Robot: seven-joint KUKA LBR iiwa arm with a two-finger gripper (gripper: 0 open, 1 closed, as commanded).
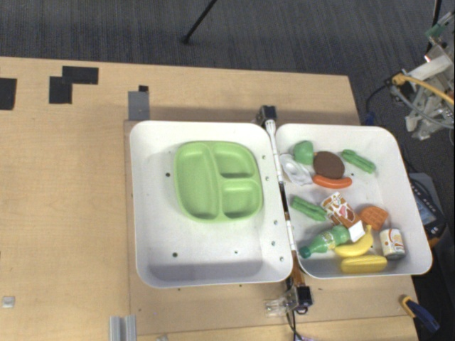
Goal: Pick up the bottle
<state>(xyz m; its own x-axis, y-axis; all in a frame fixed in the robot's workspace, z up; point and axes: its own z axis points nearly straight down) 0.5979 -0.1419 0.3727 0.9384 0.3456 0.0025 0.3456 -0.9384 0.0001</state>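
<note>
Dark carpet lay behind the pale wooden counter [71,190], and two white bins stood on it. The claw [426,119] hung outside the right bin [398,155], past its far right corner, and I could not tell whether it was open or closed; I saw nothing in it. The green bottle [323,242] lay on its side well away from the claw, toward the near left of that bin, with its neck pointing away from the claw. A banana [355,247] touched it on the claw's side. To do this step well, I think the arm must come over the bin, turn the claw across the bottle's body, and descend on the middle of it, away from the banana. The arm was high and drawn back.
</note>
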